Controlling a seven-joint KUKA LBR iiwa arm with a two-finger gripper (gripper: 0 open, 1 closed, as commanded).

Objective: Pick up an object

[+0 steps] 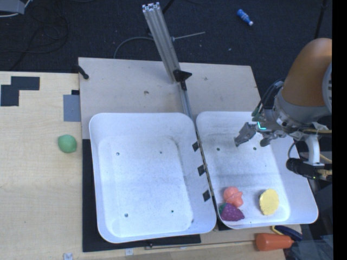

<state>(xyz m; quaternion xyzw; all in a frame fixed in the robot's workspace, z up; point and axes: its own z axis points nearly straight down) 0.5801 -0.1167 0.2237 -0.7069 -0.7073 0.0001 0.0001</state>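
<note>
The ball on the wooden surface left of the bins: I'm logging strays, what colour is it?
Green; the ball shows plainly in the camera view.

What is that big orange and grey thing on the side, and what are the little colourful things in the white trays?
That big thing is a robot arm. It reaches in from the right side of the picture. At its end is a gripper, a small claw with two fingers for picking things up. Right now it hangs over the right tray, and nothing shows between its fingers, so it is not holding anything.

The picture comes from one camera fixed up high, looking down at a slant on the bench.

There are two white trays side by side. Near the front of the right tray lie three toy pieces: an orange-pink one, a purple one that looks like grapes, and a yellow one.

A green ball sits on the wooden bench, left of the left tray.
</note>
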